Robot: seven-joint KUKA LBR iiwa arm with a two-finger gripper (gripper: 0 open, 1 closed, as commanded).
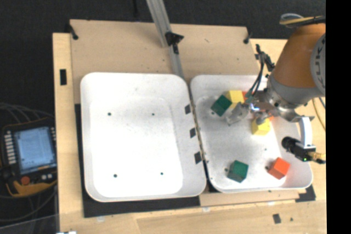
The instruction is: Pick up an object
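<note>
The gripper [245, 112] hangs low in the right bin [219, 183], between a green block [221, 104] and a yellow block [261, 127] (its grip cannot be told). Judged best: centre over one block, clear of neighbours, before closing.

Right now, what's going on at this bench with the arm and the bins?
The arm reaches in from the right over the right bin, with its tool down among a cluster of blocks near the bin's far side: a green block, a yellow block and another yellow block. Whether it grips any of them can't be told. A second green block and an orange block lie apart near the front. The left bin sits beside it.
</note>
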